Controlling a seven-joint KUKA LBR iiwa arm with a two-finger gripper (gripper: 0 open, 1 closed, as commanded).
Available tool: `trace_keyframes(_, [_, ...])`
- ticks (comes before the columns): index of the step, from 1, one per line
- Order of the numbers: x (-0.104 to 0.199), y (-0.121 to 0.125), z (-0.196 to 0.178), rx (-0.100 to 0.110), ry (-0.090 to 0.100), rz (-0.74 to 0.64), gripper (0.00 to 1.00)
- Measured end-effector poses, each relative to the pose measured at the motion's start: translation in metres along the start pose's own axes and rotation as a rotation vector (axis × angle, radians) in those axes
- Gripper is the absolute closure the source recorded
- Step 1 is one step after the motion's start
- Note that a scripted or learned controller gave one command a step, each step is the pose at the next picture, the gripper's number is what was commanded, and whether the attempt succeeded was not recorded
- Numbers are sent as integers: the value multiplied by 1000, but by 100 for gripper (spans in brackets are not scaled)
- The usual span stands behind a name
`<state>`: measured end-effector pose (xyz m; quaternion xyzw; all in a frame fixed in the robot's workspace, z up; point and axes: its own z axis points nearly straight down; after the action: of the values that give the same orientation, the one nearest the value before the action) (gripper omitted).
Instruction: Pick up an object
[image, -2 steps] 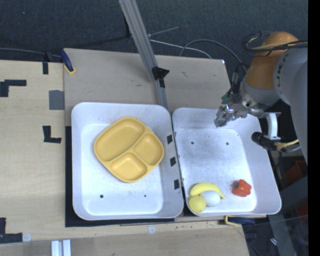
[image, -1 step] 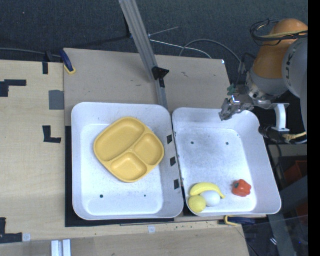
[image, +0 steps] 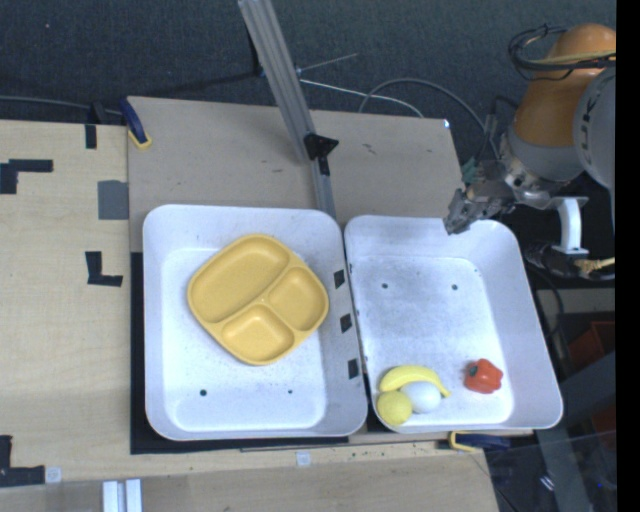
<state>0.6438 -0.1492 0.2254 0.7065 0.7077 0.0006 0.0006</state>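
The banana (image: 413, 378) is seen at the right bin's (image: 500, 300) near edge, well apart from the gripper (image: 462, 216) at the far rim; the claw's opening cannot be told.

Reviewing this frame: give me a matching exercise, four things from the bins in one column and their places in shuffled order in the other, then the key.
Things:
1. yellow divided plate
2. red pepper
3. banana
4. gripper

Places:
A. above the right bin's far rim
B. near the right bin's front right corner
C. in the left bin
D. at the right bin's front edge, beside a white ball

Pairs: 1-C, 2-B, 3-D, 4-A
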Motion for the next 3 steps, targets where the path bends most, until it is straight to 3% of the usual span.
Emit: trace_keyframes(3, [168,-10,-6,3,3,-6,100])
